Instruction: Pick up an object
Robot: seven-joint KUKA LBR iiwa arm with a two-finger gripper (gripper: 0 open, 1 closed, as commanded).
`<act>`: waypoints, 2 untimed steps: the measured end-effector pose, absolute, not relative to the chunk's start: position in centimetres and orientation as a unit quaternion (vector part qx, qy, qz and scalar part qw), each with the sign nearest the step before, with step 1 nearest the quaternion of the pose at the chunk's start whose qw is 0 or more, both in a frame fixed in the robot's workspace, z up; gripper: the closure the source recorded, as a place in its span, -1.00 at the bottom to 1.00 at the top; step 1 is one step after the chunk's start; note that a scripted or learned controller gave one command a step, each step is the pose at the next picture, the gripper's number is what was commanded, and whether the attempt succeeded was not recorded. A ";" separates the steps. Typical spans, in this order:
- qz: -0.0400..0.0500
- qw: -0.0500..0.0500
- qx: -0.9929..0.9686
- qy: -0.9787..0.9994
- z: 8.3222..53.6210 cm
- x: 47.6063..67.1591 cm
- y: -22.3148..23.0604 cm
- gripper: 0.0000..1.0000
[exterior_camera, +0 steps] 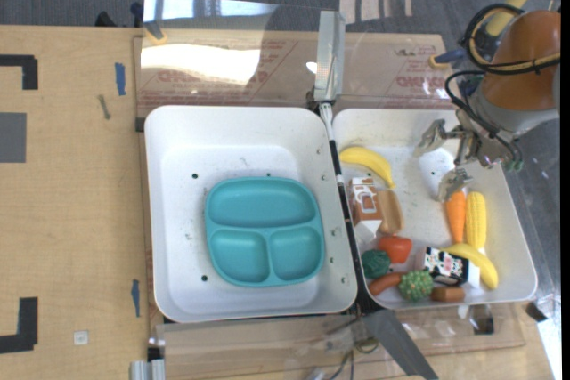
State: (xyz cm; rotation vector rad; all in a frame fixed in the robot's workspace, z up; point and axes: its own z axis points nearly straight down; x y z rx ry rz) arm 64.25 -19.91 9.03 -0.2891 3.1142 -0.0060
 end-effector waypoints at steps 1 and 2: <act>-0.001 0.004 0.020 1.000 8.8 57.7 -22.4 -1.00; -0.002 0.011 0.020 1.000 10.2 58.2 -22.4 1.00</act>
